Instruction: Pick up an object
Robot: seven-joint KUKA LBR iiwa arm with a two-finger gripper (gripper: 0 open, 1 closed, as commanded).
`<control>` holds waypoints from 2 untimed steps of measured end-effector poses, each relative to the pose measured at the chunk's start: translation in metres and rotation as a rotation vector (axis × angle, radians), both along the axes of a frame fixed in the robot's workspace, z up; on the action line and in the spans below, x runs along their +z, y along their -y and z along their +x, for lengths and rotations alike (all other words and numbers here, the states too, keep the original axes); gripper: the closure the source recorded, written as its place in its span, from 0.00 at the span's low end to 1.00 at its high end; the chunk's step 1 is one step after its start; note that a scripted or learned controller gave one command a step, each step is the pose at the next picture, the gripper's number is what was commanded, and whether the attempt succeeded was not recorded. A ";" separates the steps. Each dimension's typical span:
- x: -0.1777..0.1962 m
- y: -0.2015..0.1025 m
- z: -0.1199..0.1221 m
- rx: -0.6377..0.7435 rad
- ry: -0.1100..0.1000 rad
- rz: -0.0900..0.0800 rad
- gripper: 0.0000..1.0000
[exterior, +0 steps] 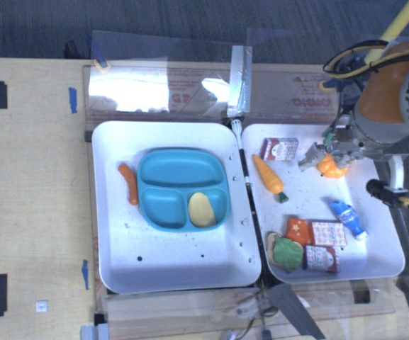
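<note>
My gripper (331, 156) hangs over the back of the right bin (381, 261), its fingers spread and open. A small orange object (329, 166) lies right under it, between the fingertips, and it looks to be resting on the bin floor. To the left in the same bin lie an orange carrot (269, 176) and a small red and white box (279, 149). A blue bottle (348, 218) lies in front of the gripper. At the front sit a red packet (298, 229), a green item (286, 253) and two red and white boxes (328, 234).
The left bin (112, 253) holds a blue divided tray (179, 172) with a yellow item (202, 209) in its front right compartment, and an orange stick-shaped item (128, 183) beside the tray. A clear panel (161, 83) stands behind the bins.
</note>
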State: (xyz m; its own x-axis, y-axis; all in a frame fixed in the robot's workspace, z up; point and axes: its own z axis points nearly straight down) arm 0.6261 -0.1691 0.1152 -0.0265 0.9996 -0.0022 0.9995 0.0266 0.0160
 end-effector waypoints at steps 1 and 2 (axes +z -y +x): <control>-0.007 0.020 0.024 -0.056 0.016 -0.010 0.00; -0.028 0.033 0.016 0.190 -0.010 -0.001 0.00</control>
